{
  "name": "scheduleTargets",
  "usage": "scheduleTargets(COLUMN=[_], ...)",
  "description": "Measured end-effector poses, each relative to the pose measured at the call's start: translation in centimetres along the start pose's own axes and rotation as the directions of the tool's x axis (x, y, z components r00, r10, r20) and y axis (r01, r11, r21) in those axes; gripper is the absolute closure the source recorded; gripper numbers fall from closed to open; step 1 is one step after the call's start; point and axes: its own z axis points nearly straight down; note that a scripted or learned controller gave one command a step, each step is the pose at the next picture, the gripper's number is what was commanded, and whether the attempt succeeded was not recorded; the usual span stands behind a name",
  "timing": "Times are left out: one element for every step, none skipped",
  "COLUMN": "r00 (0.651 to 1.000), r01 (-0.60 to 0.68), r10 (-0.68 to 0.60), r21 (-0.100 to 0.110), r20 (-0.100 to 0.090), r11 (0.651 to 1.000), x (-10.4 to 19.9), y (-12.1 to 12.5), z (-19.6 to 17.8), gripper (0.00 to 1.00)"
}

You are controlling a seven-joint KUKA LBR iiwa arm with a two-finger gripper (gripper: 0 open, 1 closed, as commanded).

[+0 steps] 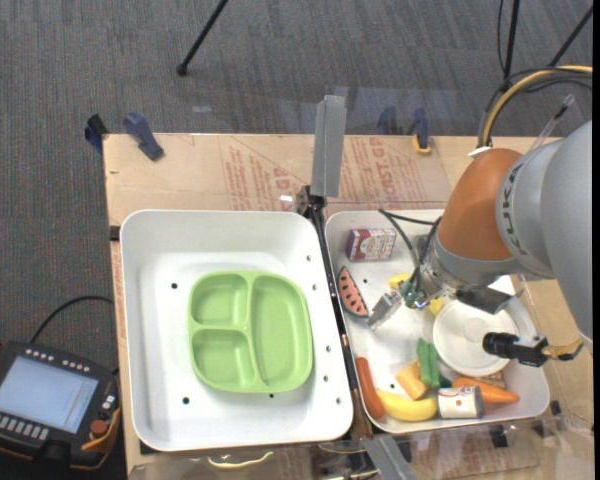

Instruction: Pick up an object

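so the pincer sits low in the right bin, can't tell its state. nearest thing is the watermelon slice, just at its 9 o'clock, long axis running 11 to 5. green divided plate lies in the left bin.

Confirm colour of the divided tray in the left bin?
Light green divided tray, clearest in the camera view.

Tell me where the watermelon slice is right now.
The watermelon slice lies in the right bin, against its left wall, just below the small milk carton and left of the gripper.
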Motion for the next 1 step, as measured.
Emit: scheduleTargets(r00=[1.000], r01=[-0.018], r10=[0.018], r21=[-0.002], r20=[0.001], r11=[1.000], x=[-4.99], y=[3.75], z=[-0.07], gripper=[0.00])
